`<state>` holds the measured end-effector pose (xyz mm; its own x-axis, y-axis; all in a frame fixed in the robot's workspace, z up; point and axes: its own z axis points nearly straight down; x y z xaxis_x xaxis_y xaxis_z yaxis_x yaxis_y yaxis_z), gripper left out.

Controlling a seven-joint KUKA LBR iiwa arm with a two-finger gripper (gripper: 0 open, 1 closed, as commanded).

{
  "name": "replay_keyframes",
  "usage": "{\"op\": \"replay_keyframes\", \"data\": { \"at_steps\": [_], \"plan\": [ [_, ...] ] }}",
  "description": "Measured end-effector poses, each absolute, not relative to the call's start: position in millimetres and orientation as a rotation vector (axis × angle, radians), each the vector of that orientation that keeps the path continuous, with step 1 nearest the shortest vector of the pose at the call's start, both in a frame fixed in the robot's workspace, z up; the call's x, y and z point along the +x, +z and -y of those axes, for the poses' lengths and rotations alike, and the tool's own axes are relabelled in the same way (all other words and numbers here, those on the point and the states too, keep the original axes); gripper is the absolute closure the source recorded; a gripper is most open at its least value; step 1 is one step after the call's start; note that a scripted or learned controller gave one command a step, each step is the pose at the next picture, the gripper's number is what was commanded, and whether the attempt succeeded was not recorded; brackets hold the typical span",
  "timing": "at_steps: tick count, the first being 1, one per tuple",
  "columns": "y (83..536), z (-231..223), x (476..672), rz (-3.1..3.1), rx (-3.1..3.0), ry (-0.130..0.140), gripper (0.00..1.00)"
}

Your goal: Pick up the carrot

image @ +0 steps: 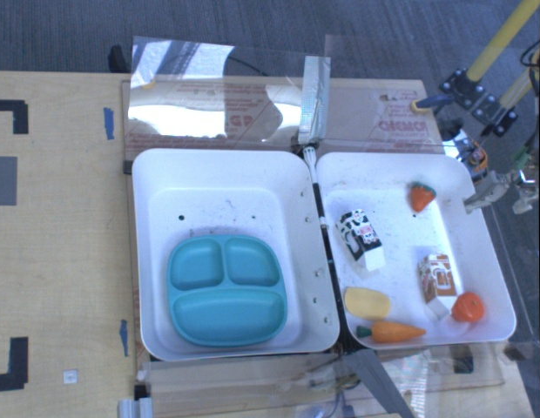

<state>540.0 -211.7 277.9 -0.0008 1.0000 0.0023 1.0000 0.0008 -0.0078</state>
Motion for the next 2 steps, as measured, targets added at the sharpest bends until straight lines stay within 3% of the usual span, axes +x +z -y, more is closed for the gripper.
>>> {"op": "replay_keyframes", "data": {
  "at_steps": [1,2],
  "plan": [
    [290.1,176.7,513.7,2.464,-1.937,0.004,0.0],
    [316.5,110.0,524.9,2.571,-1.804,0.001,0.0]
  ]
}}
